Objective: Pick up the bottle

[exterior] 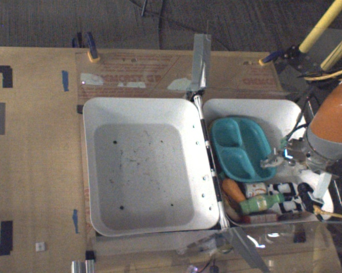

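A green bottle (260,203) lies on its side near the front of the right bin (244,108), its cap pointing right. Just behind it lies a small container with a white and red label (255,189). My gripper (275,160) hangs over the right rim of the teal divided plate (240,148), behind the bottle and apart from it. Nothing shows in its grasp. The grey wrist and orange band (334,117) rise at the bin's right side.
An orange carrot-like piece (233,190) lies left of the bottle. Black-and-white items (291,189) crowd the bin's front right corner. The left bin (97,152) stands beside, split off by a metal divider (207,152). Cables and a yellow bar (325,17) are at the back right.
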